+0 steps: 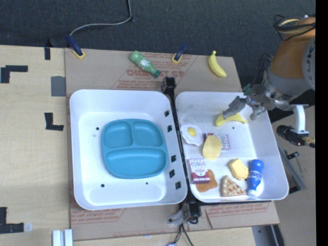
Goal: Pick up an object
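1. The arm reached in from the right, and its gripper [240, 106] hung low over the far part of the right bin [279, 181], fingers pointing left and toward the bin floor.

2. The fingers stood apart by a narrow gap with nothing visibly between them, so I'd call the hand open and empty.

3. The likeliest target was the yellow banana [231, 119] in that bin: it lay right at the fingertips, just on their near-left side, touching or nearly so; I couldn't tell which.

4. Here's what the move turned on: the banana's long axis ran roughly left to right across the bin, curved, while the fingers came in along almost the same line. To my eye the hand would need to settle a touch nearer and straddle the fruit across its width.

5. The other toys sat nearer in the same bin: a fried egg [191, 134], a pale yellow lump [211, 147], a cheese wedge [238, 168], a waffle [231, 187] and a blue bottle [254, 176], all well clear of the hand.

6. The left bin [82, 104] held a blue divided plate [135, 148]. A second banana [217, 65] and a green bottle [144, 63] lay outside on the far cardboard.
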### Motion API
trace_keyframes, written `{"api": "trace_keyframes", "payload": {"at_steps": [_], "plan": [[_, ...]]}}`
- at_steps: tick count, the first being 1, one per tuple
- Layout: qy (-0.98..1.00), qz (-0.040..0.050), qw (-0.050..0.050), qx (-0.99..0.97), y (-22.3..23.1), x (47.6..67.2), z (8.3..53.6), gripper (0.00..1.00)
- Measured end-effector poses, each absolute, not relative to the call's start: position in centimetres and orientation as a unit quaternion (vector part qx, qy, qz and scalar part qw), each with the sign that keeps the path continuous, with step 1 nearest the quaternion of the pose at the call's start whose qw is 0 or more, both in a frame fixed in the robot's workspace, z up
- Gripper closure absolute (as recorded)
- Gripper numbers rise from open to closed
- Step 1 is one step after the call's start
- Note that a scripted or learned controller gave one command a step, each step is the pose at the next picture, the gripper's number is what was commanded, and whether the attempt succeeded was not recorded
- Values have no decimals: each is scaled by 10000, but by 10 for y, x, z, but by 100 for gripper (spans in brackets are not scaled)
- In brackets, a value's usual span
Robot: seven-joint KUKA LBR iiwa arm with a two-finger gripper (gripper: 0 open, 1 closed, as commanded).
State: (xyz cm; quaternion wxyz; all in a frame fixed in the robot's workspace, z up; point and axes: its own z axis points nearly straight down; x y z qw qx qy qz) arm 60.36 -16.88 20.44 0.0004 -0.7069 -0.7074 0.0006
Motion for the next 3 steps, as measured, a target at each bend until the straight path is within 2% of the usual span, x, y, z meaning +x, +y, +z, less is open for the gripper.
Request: {"api": "trace_keyframes", "payload": {"at_steps": [1, 2, 3], "plan": [[-7073, -13, -31, -7069, -132, 611, 88, 0], [-7025, 1, -174, -7114, -112, 573, 91, 0], [-7047, 5, -94, -7094, -107, 572, 98, 100]]}}
